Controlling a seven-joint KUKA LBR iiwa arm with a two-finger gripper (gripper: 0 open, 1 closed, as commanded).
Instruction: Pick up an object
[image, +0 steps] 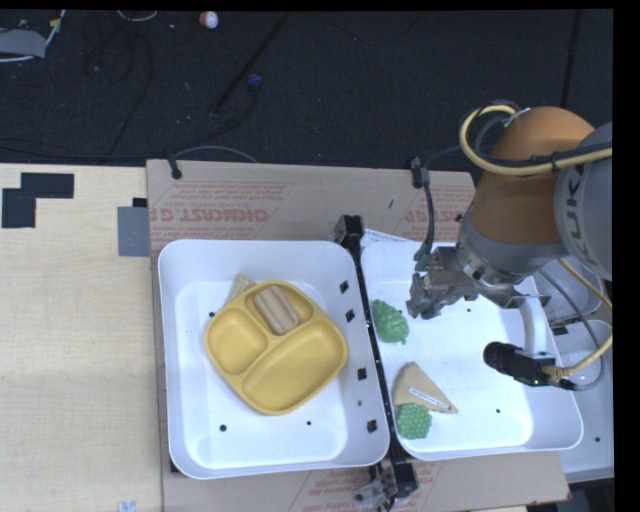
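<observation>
I work in a robotics lab. Two white bins (185, 300) sit side by side on a cardboard sheet (250, 205) atop a pale wooden bench (70, 350). Toward twelve o'clock, loose cables (235, 90) trail across dark carpet (330, 80). My grey-and-orange arm (525, 190) enters from three o'clock.

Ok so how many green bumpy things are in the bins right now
2, both in the right bin: one green piece near its left wall, just left of the hand; the other near the front, touching the tan wedge. More may hide under the arm.
</observation>
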